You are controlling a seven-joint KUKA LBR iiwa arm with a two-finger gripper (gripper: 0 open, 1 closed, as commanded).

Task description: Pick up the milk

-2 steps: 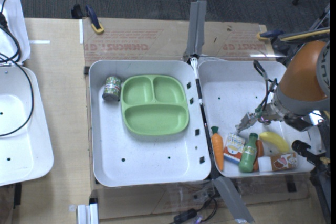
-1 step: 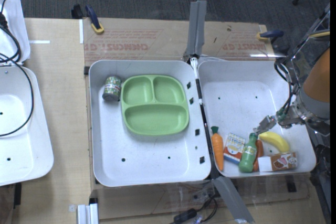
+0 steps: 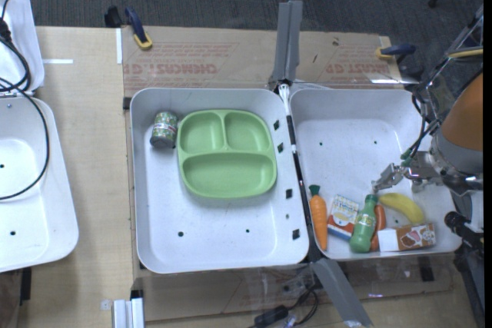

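The milk (image 3: 344, 215), a small white carton with yellow and blue print, lies near the front of the right bin (image 3: 346, 134). It sits between an orange carrot (image 3: 318, 220) and a green bottle (image 3: 363, 225). My gripper (image 3: 390, 177) hangs over the right part of that bin, above and to the right of the milk, just behind a banana (image 3: 403, 205). Its fingers stand open with nothing between them.
A white and brown box (image 3: 409, 237) lies at the right bin's front right corner. The left bin (image 3: 154, 234) holds a green divided plate (image 3: 227, 152) and a small can (image 3: 163, 129). A grey divider (image 3: 287, 50) rises between the bins.
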